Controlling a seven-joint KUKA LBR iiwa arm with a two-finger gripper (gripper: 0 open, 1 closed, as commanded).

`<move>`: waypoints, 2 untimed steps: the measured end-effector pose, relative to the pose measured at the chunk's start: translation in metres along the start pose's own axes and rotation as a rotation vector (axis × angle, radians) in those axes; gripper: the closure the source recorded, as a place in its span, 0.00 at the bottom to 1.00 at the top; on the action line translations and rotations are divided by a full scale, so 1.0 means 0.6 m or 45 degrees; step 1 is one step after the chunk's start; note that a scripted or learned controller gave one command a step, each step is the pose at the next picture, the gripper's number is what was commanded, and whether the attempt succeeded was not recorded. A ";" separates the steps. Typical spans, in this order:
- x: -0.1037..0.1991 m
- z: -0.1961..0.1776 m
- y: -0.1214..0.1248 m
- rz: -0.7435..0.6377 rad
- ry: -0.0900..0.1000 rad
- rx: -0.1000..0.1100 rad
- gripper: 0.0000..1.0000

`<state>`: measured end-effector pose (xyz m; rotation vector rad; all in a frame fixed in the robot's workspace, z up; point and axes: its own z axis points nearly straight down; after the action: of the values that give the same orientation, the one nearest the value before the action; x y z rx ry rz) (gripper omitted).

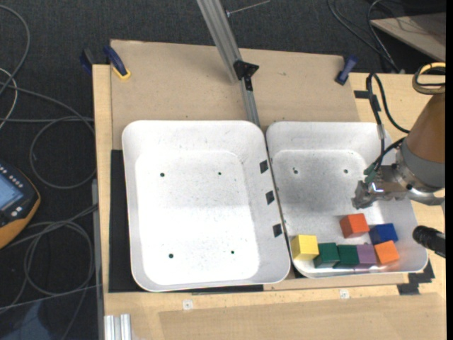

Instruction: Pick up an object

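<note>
Several small blocks lie along the front of the right bin: a yellow block, two green blocks, a purple block, an orange block, a blue block and a red-orange block. My gripper hangs low at the bin's right side, just above and behind the red-orange block. Its fingertips are dark and small against the bin floor. Nothing shows between them.
The left bin stands beside the right one on the brown bench. A slanted metal rail crosses the back to the seam between the bins. Blue clamps sit at the bench's rear corners. Cables lie on the floor at left.
</note>
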<state>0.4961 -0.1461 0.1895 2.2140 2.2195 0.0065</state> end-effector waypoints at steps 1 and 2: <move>0.002 -0.106 0.011 0.000 -0.001 -0.002 1.00; 0.002 -0.150 0.013 0.000 0.000 0.003 1.00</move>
<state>0.5033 -0.1450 0.2793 2.2153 2.2206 0.0043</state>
